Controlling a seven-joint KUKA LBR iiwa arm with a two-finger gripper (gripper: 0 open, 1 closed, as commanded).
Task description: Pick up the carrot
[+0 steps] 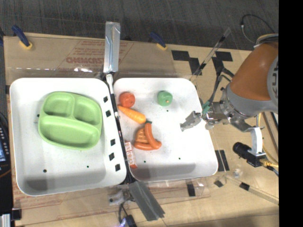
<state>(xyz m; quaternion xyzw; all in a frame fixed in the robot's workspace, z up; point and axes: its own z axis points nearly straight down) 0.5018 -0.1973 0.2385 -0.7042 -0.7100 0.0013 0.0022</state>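
Over the right white plastic bin's (199, 167) right side hangs the grey metal two-finger gripper (188, 123), nothing btwn its fingers, well apart from the target. Long orange carrot (132, 113) lies w/ its end near the bin's left wall, just below a round red-orange tomato (126, 99), above a curved orange hot-dog toy (146, 138); small green apple (164, 97) sits further right. Left bin (23, 174) holds a light-green divided plate (71, 120).

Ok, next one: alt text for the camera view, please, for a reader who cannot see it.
The grey arm's two-finger gripper hangs over the right white bin, apart from the orange carrot lying near the bin's left wall. Beside the carrot are a red tomato, a green apple and orange sausage-shaped pieces; the left white bin holds a green divided plate.
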